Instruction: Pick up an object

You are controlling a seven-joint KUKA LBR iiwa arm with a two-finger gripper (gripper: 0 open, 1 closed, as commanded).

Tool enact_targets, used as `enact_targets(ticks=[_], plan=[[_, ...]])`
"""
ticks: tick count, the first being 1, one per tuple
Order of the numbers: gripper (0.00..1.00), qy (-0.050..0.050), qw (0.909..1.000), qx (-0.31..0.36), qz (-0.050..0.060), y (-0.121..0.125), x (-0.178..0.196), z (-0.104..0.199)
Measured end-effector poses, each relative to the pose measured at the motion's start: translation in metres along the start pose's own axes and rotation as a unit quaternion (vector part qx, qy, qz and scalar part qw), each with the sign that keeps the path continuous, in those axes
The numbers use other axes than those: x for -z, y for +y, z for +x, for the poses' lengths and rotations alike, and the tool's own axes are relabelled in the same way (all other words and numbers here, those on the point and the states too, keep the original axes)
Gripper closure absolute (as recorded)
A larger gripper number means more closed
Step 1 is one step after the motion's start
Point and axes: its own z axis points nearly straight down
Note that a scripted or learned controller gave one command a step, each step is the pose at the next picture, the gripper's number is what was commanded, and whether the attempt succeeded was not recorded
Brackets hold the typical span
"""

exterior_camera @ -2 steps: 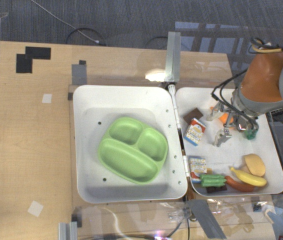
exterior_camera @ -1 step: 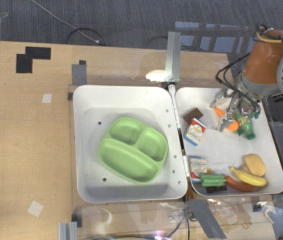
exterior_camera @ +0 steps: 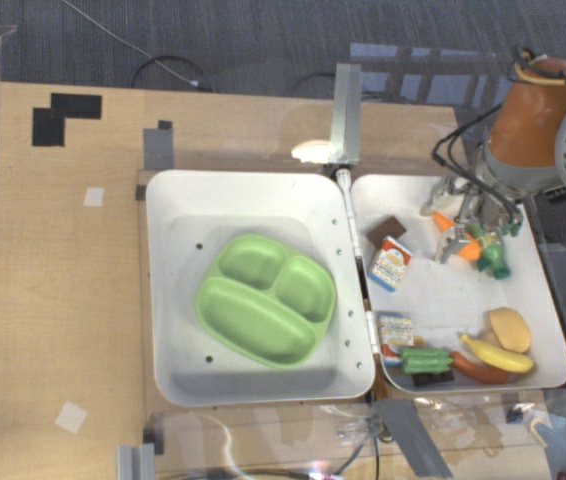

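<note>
Filling the left bin point(exterior_camera: 168, 368), a green divided plate point(exterior_camera: 266, 297); right bin point(exterior_camera: 548, 298) holds banana point(exterior_camera: 496, 356); end effector point(exterior_camera: 463, 236) state unclear.

One fixed camera looks down on the bench point(exterior_camera: 53, 298) from above, at a slant — the far edge and dark floor run along the top of the view. Both white bins sit mid-frame, the left bin point(exterior_camera: 168, 368) and the right bin point(exterior_camera: 548, 313) side by side. The arm point(exterior_camera: 538, 118) enters from the right — seen fairly near.
</note>
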Motion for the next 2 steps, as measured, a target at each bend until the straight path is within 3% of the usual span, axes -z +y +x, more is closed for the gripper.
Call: enact_targets(ticks=[1, 2], plan=[[1.0, -0.009, 1.0, 0.002, 0.002, 0.001, 0.016, -0.005], [1.0, -0.011, 0.9999, -0.011, 0.004, -0.034, 0.194, 0.05]])
